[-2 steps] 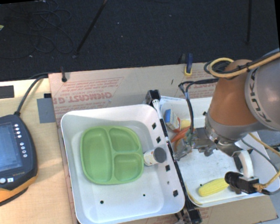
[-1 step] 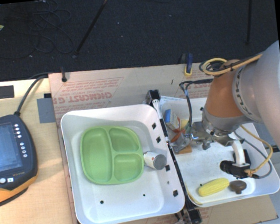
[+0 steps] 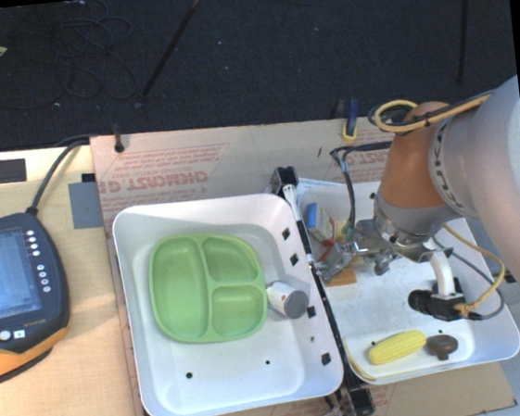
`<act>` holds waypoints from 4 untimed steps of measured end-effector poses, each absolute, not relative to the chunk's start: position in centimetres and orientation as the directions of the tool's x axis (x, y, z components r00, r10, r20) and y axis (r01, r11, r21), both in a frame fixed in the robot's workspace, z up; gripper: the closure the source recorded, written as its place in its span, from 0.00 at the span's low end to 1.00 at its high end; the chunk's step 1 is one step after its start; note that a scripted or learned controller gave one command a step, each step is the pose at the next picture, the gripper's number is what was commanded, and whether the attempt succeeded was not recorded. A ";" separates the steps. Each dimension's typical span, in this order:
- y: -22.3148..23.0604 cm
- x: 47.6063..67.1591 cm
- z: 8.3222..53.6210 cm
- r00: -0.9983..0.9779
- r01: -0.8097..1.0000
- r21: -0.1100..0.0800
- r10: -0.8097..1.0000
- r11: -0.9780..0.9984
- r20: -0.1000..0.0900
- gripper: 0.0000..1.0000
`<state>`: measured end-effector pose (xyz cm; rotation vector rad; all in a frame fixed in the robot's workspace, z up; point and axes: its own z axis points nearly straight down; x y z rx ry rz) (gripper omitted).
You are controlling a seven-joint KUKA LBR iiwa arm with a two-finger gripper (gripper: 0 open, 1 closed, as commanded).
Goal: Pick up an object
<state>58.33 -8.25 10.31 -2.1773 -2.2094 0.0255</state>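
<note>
The desk (image 3: 190,164), topped with a sheet of brown printed cardboard, carries two shallow white plastic bins side by side; the grey robot arm (image 3: 480,177) with its orange band reaches in from the right and bends down over the right bin (image 3: 383,305); the left bin (image 3: 223,374) holds a light green divided plastic plate (image 3: 206,286) lying flat towards its far left part. A dark grey handheld control screen (image 3: 7,282) with an orange underside rests on the desk, well apart to the left of the bins. The hand (image 3: 339,259) sits low at the far left of the right bin, close to the wall between the bins; whether it is released or clenched I cannot tell, and nothing shows as grasped. A yellow corn cob (image 3: 396,347) lies at the near edge of the right bin, a small brown lump (image 3: 442,347) just beside it on the right; a short white and grey cylinder (image 3: 288,299) lies on its side in the left bin, touching the plate's right near corner; a small blue piece (image 3: 311,215) lies on the far side of the hand, and a flat orange-brown piece (image 3: 342,279) lies just on its near side.
</note>
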 end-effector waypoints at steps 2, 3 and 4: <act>-8.8 61.2 9.7 -0.051 0.988 -0.142 0.998 0.057 0.047 0.00; -9.3 62.0 9.4 -0.054 0.983 -0.171 0.996 0.065 0.069 0.00; -9.1 61.2 9.6 -0.050 0.989 -0.137 0.997 0.057 0.055 0.00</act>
